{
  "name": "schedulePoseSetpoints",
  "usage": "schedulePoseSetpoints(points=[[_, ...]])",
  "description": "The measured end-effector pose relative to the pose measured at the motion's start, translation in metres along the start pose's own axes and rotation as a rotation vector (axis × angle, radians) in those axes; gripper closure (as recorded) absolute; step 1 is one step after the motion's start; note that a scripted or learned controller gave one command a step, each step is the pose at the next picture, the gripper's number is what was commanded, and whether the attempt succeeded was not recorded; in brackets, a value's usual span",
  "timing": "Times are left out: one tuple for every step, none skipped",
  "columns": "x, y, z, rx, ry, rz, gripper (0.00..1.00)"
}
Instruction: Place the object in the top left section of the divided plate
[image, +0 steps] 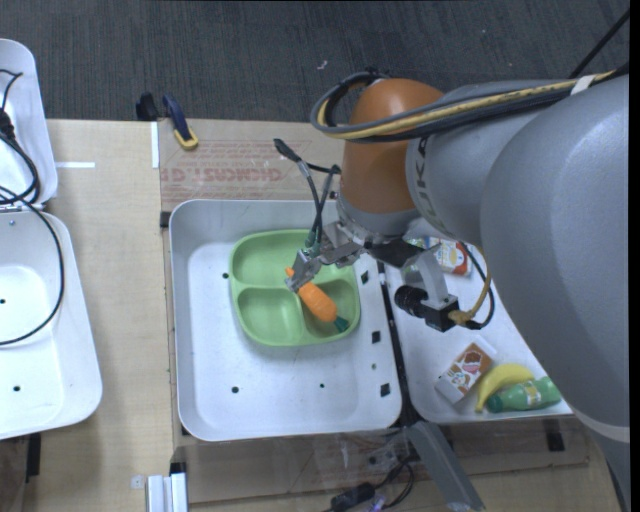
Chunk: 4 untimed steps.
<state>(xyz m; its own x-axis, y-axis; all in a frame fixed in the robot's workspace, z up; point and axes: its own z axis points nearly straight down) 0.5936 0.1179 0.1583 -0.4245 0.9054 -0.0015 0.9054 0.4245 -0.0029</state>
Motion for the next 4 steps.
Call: schedulePoseSetpoints(points=[[-0.001,0.000,-0.008,0.001,-0.001,-0.001,1.00],[0.074,-0.045,-0.053,0.000,0.001,-0.069,1.00],[0.106,-0.078,-0.043,0.001,0.001,-0.218,1.00],[0.101,-0.080,-0.052,-0.002,0.000,-0.452,1.00]])
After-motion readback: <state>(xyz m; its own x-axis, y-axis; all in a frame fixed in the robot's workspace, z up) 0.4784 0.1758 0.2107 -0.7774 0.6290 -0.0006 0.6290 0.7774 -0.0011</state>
